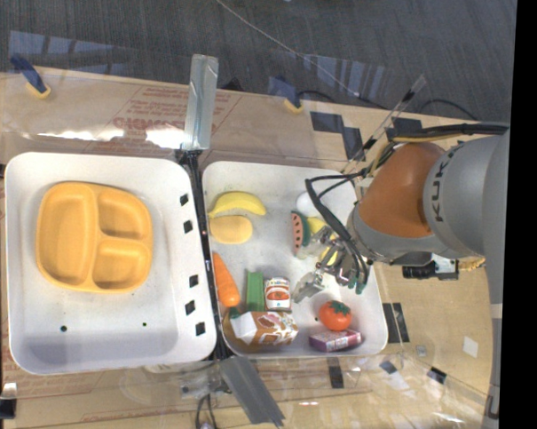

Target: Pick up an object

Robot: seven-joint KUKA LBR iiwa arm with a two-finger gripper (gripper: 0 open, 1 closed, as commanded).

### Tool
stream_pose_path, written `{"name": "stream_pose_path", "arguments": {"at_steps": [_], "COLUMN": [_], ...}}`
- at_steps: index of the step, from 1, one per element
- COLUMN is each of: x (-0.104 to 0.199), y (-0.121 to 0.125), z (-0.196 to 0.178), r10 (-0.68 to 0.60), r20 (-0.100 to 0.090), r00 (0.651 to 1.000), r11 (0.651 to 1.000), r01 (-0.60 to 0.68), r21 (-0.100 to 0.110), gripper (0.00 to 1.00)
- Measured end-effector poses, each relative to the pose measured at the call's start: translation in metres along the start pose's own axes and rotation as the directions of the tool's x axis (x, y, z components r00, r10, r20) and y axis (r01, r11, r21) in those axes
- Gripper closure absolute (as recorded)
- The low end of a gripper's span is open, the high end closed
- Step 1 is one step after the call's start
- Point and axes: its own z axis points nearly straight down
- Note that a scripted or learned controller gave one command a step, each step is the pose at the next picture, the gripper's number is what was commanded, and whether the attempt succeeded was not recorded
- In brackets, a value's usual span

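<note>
Light is even and fairly bright from overhead, casting only soft shadows inside the white bins [39, 177]. Glare streaks run along the clear plastic sheet [121, 127] behind the bins and at the bench's near edge. Focus is slightly soft throughout, with fine detail smeared.

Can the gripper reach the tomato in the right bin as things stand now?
Probably yes. The gripper hovers just above and left of the tomato, and nothing lies on top of it. The purple packet beside it may crowd one finger.
</note>
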Motion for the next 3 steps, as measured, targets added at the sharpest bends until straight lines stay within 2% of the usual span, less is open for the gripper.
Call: {"name": "stream_pose_path", "arguments": {"at_steps": [1,2,3], "x": [0.072,0.039,0.033], "y": [0.011,0.042,0.093], "z": [-0.001,-0.008,-0.002], "r10": [0.154,0.134,0.156], "r20": [0.014,0.055,0.010], "r00": [0.988,0.989,0.988], "r11": [0.988,0.991,0.988], "r01": [-0.154,-0.135,-0.156], "r21": [0.005,0.017,-0.002], "gripper": [0.00,0.00,0.00]}}
